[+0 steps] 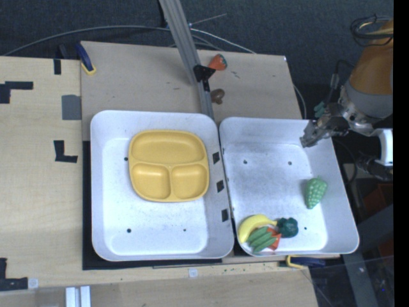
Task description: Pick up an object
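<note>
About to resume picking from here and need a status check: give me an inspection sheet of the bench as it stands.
Surface: wooden bench with black tape marks; left bin and right bin side by side.
Job's things: green grape bunch, banana, green pods and dark green piece in right bin.
Clutter: yellow divided tray in left bin.
Grippers: gripper at right bin's upper right corner, nothing seen between fingers.
Cables: thin cables behind the bench.
Surroundings: grey pole, dark floor.
</note>
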Controlling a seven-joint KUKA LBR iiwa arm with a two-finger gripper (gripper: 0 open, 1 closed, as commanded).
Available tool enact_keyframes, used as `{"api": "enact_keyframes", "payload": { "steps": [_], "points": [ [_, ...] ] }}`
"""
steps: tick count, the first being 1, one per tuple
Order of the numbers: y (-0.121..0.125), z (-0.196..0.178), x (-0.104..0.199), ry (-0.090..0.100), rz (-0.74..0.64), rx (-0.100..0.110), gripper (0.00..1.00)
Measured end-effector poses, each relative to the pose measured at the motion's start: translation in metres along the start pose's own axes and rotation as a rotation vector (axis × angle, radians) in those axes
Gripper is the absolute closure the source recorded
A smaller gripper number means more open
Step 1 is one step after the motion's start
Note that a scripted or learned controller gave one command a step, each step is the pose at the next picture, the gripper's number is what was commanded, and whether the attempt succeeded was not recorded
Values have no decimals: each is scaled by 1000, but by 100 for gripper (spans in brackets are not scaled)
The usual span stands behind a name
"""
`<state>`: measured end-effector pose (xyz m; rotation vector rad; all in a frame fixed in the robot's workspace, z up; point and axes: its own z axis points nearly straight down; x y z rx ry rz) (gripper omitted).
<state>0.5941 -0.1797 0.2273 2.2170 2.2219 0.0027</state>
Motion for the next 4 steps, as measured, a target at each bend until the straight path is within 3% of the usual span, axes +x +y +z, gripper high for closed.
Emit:
{"api": "enact_keyframes", "payload": {
  "steps": [4],
  "points": [
    [11,-10,219,3,-6,4,100]
  ]
}}
